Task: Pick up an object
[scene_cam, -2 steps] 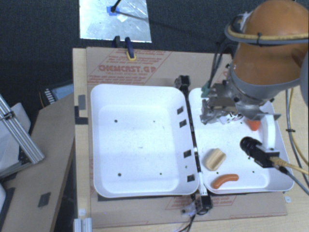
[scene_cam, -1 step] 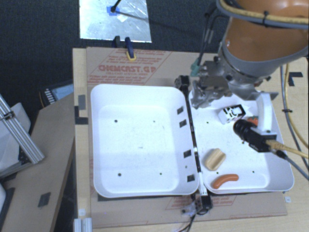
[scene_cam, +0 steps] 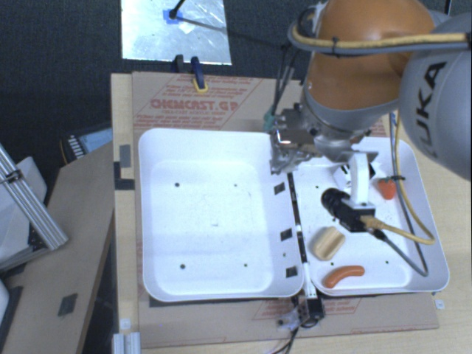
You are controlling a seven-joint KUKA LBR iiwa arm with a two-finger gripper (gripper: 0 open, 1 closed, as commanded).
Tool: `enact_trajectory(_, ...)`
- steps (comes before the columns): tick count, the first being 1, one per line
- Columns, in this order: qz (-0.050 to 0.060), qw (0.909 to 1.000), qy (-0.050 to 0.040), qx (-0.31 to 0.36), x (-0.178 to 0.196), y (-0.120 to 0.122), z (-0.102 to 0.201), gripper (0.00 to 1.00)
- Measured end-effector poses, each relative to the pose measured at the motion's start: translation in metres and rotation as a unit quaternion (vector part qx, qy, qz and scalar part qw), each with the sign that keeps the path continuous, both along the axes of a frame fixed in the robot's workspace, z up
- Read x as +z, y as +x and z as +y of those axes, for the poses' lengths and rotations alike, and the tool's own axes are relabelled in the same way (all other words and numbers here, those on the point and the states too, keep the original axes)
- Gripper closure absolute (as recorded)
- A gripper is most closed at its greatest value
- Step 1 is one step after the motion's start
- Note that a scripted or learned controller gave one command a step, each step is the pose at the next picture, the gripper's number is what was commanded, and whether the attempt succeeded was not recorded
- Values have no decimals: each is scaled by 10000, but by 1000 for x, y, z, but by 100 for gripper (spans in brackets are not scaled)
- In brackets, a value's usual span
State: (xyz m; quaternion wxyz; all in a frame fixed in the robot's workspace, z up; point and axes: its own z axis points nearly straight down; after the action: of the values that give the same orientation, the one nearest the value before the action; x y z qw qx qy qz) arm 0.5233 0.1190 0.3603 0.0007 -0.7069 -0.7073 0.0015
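Far to the left of the right bin point(scene_cam: 391, 275) you see a ribbed aluminium rail point(scene_cam: 29, 205), slanting and bright. The worktop point(scene_cam: 243, 94) under both bins is flat brown cardboard with red lettering printed on it. A crinkled square of silvery foil point(scene_cam: 175, 21) lies beyond it, up and left of the right bin. The left bin point(scene_cam: 206, 220) is a shallow white plastic tray with rounded corners and a smooth floor marked by a few small dark dots. It touches the right bin's left wall, and black clips sit along that join. The hand point(scene_cam: 282, 157) is a block of bare metal at the right bin's far-left corner, over that join. You cannot tell whether it is spread or pressed together, and you see nothing gripped in it. The things you could pick all lie in the right bin, apart from the hand. A tan piece point(scene_cam: 328, 243), matte, rounded and rather like a bread roll, sits on the left half of its floor. A sausage point(scene_cam: 344, 275), glossy orange-red, long and slightly curved, lies just nearer its front rim. A small orange-red lump point(scene_cam: 386, 189) rests toward its right wall, its shape too small to make out. The arm point(scene_cam: 369, 50) hangs over the right bin's far side, with a smooth orange dome above grey casing.
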Motion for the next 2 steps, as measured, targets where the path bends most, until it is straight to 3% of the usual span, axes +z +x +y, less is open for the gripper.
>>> enact_trajectory(1, -13, 10000, 2, -18, -13, -36, -50, 100)
enact_trajectory(2, -71, 10000, 24, 37, 73, -23, -8, 100)
